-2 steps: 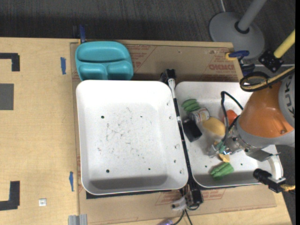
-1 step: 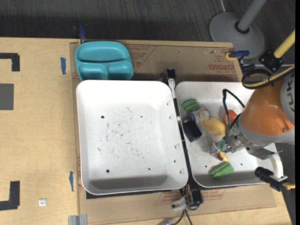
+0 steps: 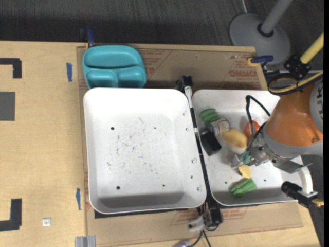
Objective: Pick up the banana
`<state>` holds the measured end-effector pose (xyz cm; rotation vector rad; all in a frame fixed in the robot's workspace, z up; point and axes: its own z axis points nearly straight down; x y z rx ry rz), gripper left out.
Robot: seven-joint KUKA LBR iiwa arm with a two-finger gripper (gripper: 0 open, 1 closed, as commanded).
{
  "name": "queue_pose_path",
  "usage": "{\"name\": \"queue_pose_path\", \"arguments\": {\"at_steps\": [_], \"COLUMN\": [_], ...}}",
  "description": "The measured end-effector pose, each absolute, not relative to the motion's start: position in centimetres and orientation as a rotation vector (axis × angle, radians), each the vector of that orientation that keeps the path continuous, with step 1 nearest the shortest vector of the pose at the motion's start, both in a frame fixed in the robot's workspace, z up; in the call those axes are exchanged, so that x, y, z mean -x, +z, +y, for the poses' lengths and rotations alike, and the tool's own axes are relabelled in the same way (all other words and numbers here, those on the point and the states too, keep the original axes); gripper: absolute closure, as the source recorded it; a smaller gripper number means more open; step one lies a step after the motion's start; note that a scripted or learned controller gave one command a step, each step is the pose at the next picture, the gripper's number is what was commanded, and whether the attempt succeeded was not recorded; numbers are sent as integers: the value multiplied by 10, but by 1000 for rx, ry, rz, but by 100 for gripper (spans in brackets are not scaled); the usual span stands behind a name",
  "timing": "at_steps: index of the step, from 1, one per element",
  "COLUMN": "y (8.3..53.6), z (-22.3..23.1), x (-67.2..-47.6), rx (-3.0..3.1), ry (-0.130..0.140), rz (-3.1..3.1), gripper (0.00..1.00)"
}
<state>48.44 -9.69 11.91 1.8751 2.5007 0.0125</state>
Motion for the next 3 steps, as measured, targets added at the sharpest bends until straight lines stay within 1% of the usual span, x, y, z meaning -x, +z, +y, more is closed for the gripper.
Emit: {"name": "queue_pose_path", "arguments": {"at_steps": [3], "y": [149], "z": [-97], "x": [-487], "rx": [-1871], "ry": [18], "rz": [2491], "gripper": [100]}}
